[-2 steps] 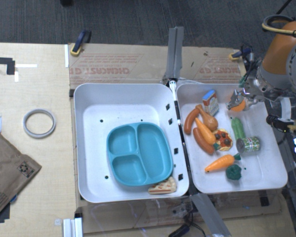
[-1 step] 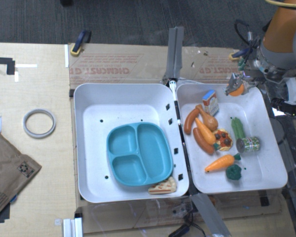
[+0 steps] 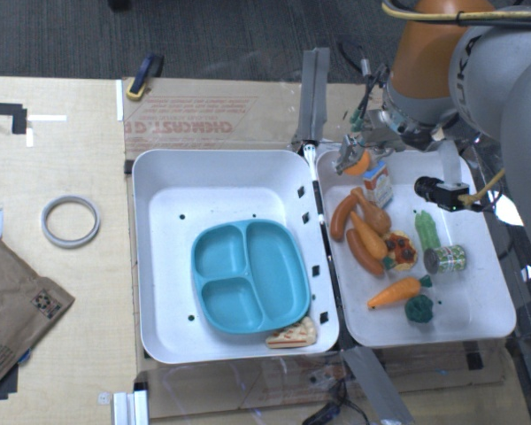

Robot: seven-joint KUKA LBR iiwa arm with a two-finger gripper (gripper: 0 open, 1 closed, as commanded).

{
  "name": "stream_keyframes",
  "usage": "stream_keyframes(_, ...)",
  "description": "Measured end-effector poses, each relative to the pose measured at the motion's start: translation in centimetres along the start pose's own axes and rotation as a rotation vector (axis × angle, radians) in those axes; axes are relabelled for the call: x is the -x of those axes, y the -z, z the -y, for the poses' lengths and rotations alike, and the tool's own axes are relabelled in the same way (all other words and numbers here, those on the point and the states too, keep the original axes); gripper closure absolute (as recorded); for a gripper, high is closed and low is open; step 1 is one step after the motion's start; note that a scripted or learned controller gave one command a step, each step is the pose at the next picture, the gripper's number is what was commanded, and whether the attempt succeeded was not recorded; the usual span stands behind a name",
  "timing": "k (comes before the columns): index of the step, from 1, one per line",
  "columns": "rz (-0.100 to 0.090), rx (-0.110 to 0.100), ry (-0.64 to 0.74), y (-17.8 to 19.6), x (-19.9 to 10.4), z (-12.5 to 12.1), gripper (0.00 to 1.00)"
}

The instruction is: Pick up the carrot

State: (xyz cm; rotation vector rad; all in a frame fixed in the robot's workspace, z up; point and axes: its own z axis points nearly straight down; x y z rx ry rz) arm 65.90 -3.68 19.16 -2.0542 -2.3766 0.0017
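Needing, past the blue divided plate (image 3: 248, 275) in the left bin (image 3: 150, 264), a descent onto the carrot (image 3: 395, 293) lying near-right in the right bin (image 3: 496, 317) beside the green toy (image 3: 418, 308), gripper (image 3: 354, 159) hovering far-left, finger state impossible to tell.

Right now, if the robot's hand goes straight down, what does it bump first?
Probably the small orange piece right under the hand, near the right bin's back corner. Depth is hard to judge, and the carrot lies elsewhere.
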Motion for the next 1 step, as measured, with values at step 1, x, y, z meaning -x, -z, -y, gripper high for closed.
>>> stream_keyframes(1, 0.001, 0.0, 0.051, -0.01, -9.09, -1.32, 1.0)
